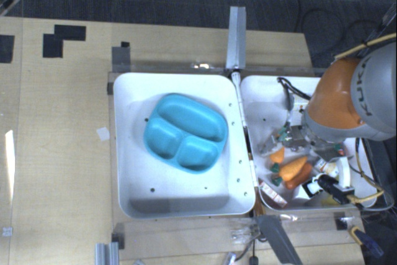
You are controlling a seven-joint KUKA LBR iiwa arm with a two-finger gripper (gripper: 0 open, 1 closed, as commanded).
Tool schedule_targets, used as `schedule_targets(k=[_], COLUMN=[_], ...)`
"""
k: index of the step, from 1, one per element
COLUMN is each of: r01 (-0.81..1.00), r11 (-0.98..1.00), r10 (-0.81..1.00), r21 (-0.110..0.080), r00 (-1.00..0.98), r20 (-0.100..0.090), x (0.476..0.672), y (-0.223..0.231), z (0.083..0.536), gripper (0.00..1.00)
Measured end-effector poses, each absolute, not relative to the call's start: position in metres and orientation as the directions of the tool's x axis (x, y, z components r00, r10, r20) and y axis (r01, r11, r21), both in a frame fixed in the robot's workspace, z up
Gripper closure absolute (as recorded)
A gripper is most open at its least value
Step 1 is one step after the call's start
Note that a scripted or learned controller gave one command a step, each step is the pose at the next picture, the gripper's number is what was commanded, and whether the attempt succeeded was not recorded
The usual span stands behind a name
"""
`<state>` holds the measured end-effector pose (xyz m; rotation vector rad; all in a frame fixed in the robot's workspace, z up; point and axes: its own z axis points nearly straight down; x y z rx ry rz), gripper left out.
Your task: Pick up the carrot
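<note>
The carrot [296, 170] is an orange piece lying near the front of the right bin [260, 102], pointing up to the right. The gripper [287, 143] hangs under the arm's orange band, just above and left of the carrot's upper end. The wrist hides most of it, and nothing shows between it and the carrot. A smaller orange bit [277, 156] lies just left of the gripper, close to the carrot.
The left bin [127, 195] holds a blue divided plate [185, 131]. In the right bin a white and red packet [273, 193] lies at the front left corner, and a small white item [331, 166] sits right of the carrot. The arm covers the bin's right half.
</note>
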<state>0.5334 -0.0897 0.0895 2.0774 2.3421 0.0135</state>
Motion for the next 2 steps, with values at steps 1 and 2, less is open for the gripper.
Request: schedule_targets(k=[1,2], r01=[0.992,1.000], r11=[0.122,-0.031], r10=[0.993,1.000], r21=[0.022,0.005], r00=[-0.121,0.031], r20=[-0.003,-0.001], x=[0.536,0.535], y=[-0.088,-0.124], z=[0.102,0.164], gripper=[1.00,1.00])
